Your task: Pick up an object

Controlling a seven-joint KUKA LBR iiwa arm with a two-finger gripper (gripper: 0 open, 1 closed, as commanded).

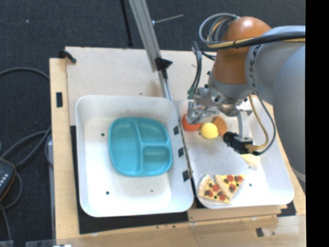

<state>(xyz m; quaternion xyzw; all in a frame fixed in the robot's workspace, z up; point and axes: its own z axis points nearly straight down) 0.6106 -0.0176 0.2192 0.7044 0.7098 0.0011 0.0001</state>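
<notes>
My gripper (194, 115) hangs low over the far left corner of the right bin (267, 189), just above a red-orange object (189, 126) lying by the bin's left wall. A yellow ball-like fruit (208, 130) lies right beside it, with an orange piece (220, 124) behind that. Two pizza slices (221, 187) rest on a small plate near the bin's front edge. A pale yellow piece (250, 158) lies toward the right, partly under a black cable part.
The left bin (92, 189) holds a turquoise divided tray (140, 146). A slanted metal pole (149, 35) rises behind the bins. The arm's large grey and orange body (241, 60) covers the right bin's far side.
</notes>
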